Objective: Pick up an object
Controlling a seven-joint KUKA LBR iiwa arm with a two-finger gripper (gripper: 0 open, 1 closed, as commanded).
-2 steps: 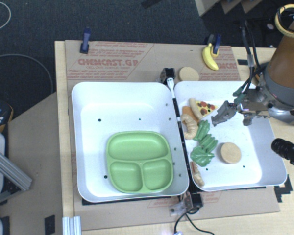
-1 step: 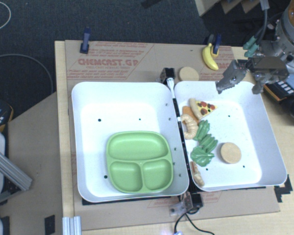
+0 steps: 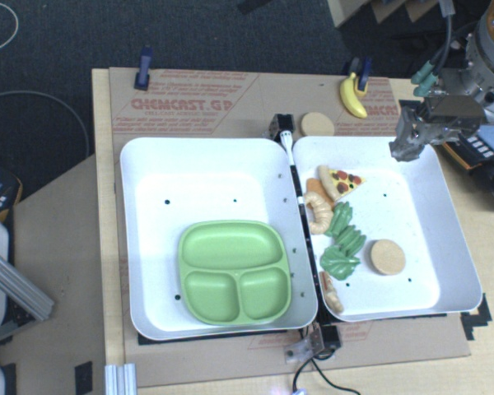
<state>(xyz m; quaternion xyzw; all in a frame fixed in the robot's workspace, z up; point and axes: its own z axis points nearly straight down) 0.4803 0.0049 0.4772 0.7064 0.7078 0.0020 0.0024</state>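
Observation:
The right bin holds a pizza slice, a croissant-like pastry, green leafy pieces, a round tan cookie and a bread piece near its front left. My gripper hangs over the bin's far right corner, above and apart from all of these. Nothing shows between its fingers.
The left bin bears a green divided plate. A yellow banana and a round tan disc lie on the cardboard behind the bins. Clamps stand along the bench's back edge.

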